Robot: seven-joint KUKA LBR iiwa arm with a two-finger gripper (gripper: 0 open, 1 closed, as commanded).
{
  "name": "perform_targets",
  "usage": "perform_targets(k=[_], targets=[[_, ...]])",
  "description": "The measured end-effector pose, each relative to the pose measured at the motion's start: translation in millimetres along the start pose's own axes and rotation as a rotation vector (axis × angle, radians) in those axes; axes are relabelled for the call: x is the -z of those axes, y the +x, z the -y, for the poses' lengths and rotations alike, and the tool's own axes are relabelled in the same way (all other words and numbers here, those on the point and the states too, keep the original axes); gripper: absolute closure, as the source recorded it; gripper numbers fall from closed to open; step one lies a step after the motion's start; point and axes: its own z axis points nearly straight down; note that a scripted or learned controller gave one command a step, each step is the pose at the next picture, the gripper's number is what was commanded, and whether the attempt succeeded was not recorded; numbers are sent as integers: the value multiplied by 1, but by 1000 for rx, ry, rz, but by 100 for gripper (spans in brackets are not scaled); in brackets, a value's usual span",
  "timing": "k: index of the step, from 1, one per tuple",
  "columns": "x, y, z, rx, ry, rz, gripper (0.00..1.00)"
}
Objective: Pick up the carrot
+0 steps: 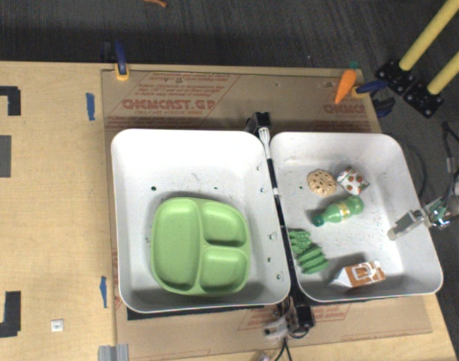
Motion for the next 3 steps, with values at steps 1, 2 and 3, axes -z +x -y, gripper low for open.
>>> perform_targets(k=[1, 2, 3], targets=[[0, 0, 0, 1, 0, 0, 0], [-30, 2, 0, -504, 4, -5, 0], [-93, 37, -9, -852, 2, -1, 0]])
